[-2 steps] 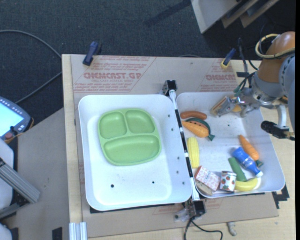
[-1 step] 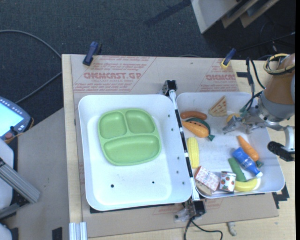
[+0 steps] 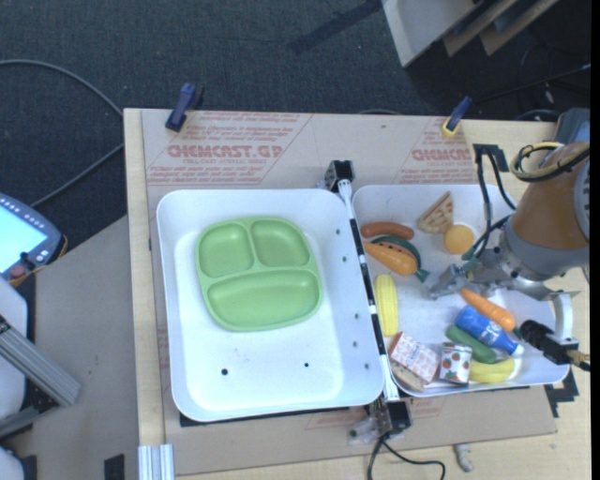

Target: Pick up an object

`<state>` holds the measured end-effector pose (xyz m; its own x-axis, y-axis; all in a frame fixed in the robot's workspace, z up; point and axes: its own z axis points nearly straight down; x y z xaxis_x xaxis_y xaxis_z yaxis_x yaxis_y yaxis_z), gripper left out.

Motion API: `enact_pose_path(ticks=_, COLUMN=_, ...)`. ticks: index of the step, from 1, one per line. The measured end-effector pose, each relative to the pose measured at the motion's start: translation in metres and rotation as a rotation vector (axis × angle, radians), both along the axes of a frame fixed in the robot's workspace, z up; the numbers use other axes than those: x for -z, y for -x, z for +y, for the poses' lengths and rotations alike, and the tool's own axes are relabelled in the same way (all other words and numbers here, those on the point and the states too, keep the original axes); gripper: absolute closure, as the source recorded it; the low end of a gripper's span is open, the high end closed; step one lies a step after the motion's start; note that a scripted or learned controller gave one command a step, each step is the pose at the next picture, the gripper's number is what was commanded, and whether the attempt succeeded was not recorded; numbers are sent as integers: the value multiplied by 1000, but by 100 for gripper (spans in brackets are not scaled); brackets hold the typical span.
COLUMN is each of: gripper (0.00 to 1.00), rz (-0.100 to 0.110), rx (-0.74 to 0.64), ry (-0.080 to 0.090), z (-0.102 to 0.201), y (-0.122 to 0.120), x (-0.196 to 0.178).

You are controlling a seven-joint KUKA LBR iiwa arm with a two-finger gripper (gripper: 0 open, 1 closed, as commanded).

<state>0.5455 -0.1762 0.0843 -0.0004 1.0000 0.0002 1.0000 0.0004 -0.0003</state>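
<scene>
From where I stand, the gripper (image 3: pixel 448 279) hangs low in the right bin (image 3: pixel 525 199), and I cannot tell its state, the view is too blurred there. To do this step well, I think it should choose one free toy, maybe the corn cob (image 3: pixel 386 302), yellow and long, lying alone by the bin's left wall, and not the crowded pile near the carrot (image 3: pixel 487 307).

Dark grey carpet floor (image 3: pixel 141 47) surrounds the pale wooden bench top (image 3: pixel 281 141), with a thin grey cable (image 3: pixel 70 75) curving across it at far left. A white cabinet corner (image 3: pixel 441 28) stands far right.
</scene>
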Motion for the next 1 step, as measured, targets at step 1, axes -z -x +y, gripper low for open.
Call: enact_pose_path(ticks=1, gripper=100, rz=-2, rx=1, ry=1, z=0, y=0, x=-10)
